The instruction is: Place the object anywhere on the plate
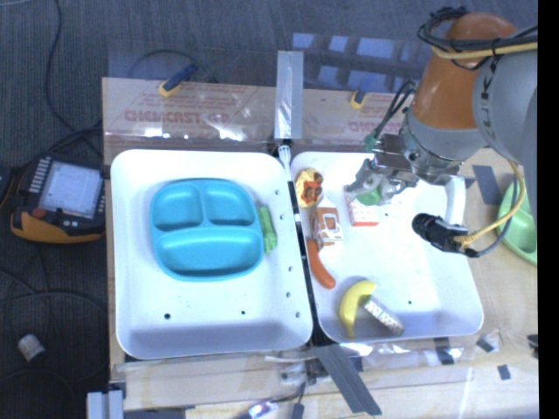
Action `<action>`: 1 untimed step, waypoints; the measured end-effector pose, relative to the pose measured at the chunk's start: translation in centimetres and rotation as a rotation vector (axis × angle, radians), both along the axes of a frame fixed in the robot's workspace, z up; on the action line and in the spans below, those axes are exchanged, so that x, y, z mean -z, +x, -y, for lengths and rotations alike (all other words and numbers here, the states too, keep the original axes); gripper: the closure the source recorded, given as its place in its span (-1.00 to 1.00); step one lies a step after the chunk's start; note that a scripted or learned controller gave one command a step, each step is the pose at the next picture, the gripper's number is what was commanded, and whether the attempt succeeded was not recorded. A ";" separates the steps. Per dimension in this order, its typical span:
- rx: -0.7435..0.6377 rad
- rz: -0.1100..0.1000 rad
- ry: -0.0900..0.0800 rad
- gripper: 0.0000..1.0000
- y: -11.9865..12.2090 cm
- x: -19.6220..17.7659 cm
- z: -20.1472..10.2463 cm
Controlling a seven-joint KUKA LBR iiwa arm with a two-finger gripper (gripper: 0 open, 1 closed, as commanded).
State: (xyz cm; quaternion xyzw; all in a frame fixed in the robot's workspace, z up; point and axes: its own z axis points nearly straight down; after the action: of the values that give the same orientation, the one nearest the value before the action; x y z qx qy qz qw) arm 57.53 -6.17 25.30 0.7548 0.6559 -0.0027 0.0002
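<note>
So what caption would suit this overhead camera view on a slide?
Grey-and-orange arm's gripper over the right bin of toy food; blue divided plate waits in the left bin.

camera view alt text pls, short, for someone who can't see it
A grey and orange robot arm's gripper hangs over the right white bin of small items, including a banana; a blue divided plate sits in the left bin.

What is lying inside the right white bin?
In the right bin: a banana, an orange carrot-like piece, small packets. The gripper covers part of the bin's far side.
</note>
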 end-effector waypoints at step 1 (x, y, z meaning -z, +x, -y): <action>-0.187 -0.001 0.003 1.00 2.4 6.4 -6.2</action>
State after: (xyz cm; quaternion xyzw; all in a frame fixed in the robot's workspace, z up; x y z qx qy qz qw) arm 59.88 0.00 18.89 0.6903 0.7235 -0.0020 -0.0012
